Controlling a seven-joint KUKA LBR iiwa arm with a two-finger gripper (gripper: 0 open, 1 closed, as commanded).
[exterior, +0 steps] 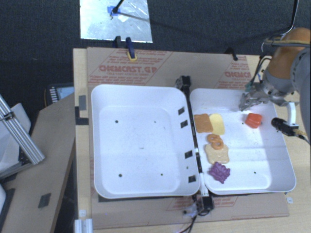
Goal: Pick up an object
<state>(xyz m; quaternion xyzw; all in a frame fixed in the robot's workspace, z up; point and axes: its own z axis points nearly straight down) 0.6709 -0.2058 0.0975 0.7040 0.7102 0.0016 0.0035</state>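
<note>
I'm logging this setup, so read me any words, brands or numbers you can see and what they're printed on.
"CHEMCAST GP", red, on the brown protective sheet behind the left bin.
A second red print on that sheet behind the right bin: too blurred to read.

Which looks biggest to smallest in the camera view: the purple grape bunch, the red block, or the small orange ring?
1. Purple bumpy grape bunch
2. Red chunky block, only slightly smaller, so that ranking is unsure
3. Small orange ring, clearly the smallest

camera view | fixed above bench | looks down at slant | both bins (97, 130) framed
</note>
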